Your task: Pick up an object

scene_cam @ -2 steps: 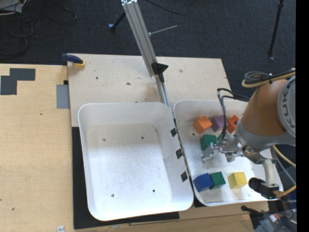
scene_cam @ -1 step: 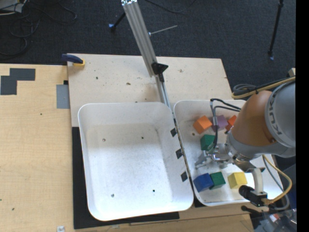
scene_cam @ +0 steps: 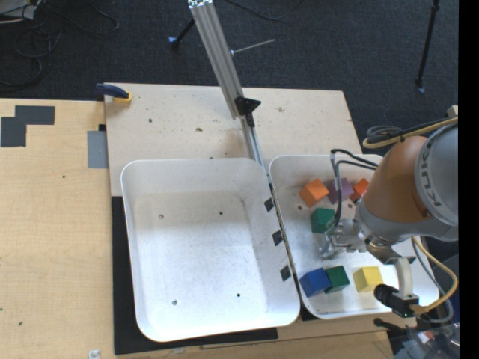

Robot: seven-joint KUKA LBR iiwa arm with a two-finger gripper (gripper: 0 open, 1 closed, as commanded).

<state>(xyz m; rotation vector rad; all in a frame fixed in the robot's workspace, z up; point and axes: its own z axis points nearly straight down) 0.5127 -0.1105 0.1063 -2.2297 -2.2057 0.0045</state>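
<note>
Along the right bin's [scene_cam: 299, 172] near edge: blue cube [scene_cam: 315, 281], green cube [scene_cam: 337, 277], yellow cube [scene_cam: 367, 277]. Mid-bin, the gripper [scene_cam: 334, 245] hangs over a second green block [scene_cam: 322, 219]; finger state cannot be told. Farther back: orange block [scene_cam: 314, 192].

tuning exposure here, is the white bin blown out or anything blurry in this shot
Camera view: left bin is bright but its specks stay visible, so not fully blown out; blocks like the orange block read sharp with soft shadows; the claw looks slightly soft.
</note>
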